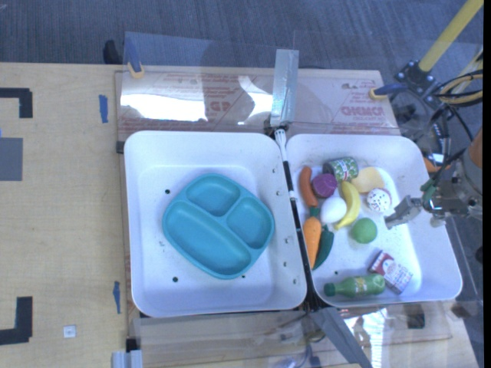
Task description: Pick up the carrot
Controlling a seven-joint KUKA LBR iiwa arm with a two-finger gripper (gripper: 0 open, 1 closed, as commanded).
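The carrot is orange with a dark green top and lies along the left wall of the right bin, pointing up the view. It touches a white egg at its upper end. My gripper hangs over the right bin's right rim, well to the right of the carrot, with a green lime between the two. Nothing is seen held in it.
Around the carrot lie a red-orange sausage, a purple piece, a banana, a green can, a speckled white ball, a green bottle and a red carton. The left bin holds a teal divided plate.
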